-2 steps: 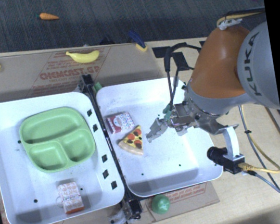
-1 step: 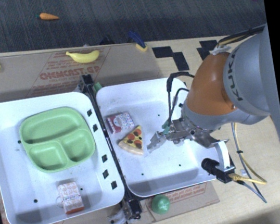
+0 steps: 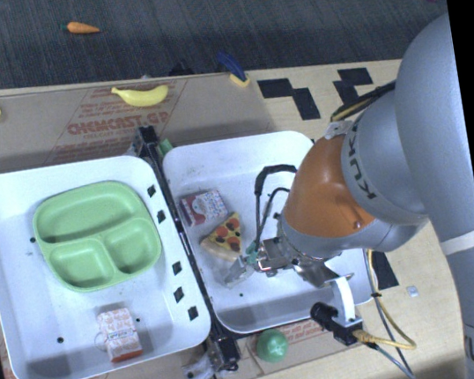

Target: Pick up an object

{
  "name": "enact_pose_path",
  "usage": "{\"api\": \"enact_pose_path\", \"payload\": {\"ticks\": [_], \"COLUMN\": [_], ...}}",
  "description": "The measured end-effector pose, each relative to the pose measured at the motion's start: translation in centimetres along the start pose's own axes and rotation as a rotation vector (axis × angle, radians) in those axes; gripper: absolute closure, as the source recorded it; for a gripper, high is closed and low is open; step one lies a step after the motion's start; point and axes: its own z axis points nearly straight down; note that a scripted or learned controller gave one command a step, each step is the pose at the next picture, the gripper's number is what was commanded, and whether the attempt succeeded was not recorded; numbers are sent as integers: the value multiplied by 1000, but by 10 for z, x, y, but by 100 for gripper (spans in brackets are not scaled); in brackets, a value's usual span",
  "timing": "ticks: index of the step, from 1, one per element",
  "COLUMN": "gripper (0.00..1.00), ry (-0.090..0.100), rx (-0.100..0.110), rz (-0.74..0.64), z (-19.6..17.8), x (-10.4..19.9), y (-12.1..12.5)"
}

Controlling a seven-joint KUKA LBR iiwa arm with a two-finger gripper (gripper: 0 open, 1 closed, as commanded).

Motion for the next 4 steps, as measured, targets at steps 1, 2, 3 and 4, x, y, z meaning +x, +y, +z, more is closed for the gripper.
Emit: {"api": "enact_pose_path", "payload": {"ticks": [1,2,3,4], "gripper": [100,100,100,0], "ry": [-1,-4,0,-1], "rx": [-1,-9,2,1], "rz": [-7,0,0,1], "z": [-10,-195,-99,-100], "x": [0,-25,56,55], "y": [1,61,81,81]}}
